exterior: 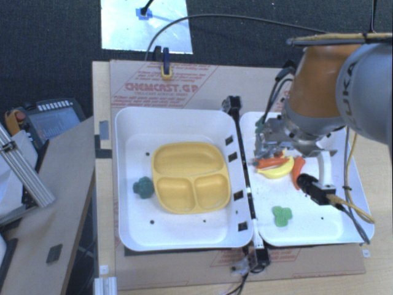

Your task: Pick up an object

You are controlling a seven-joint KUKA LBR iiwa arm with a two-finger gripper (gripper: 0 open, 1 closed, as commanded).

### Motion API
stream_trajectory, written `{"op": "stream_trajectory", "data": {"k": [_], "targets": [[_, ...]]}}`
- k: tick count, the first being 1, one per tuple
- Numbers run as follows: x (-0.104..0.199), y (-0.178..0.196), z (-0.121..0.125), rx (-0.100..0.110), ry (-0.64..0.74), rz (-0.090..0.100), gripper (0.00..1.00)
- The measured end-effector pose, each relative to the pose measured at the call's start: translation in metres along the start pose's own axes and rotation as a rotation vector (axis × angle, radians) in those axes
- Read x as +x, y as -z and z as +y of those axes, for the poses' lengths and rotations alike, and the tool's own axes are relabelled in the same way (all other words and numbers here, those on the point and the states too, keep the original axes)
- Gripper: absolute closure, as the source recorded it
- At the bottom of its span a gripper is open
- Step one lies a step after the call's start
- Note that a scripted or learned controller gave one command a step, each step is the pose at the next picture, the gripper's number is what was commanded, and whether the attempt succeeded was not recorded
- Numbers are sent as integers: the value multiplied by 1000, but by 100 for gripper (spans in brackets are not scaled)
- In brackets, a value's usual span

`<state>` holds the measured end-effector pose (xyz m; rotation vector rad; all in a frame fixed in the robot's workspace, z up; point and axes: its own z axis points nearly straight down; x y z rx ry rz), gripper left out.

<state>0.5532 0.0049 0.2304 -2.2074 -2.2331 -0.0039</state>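
White bins [184, 118], two, hold one yellow tray [189, 177], two green toys [143, 187] and a banana [276, 168]. Gripper [270, 155] grip: cannot tell.

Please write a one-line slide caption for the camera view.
Gripper low over a banana and carrot in the right bin; yellow tray in the left bin.

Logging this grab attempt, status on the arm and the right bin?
Gripper down in right bin, jaws state unclear. Right over banana and orange carrot pieces; no hold confirmed. Green toy lies apart, nearer the front.
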Motion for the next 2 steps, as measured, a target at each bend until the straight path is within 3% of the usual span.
{"op": "stream_trajectory", "data": {"k": [2], "targets": [[95, -15, -9, 0, -3, -2, 100]]}}
